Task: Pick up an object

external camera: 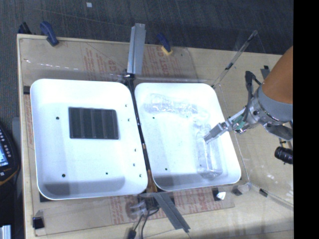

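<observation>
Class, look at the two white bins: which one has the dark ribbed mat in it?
The left bin. A dark ribbed mat lies on its floor. The right bin has clear plastic items instead, with the gripper above its right side.

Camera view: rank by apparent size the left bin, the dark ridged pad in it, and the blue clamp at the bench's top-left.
1. left bin
2. dark ridged pad
3. blue clamp, clearly smallest

The ranking is unambiguous; the gaps are too large for perspective to matter.
</observation>
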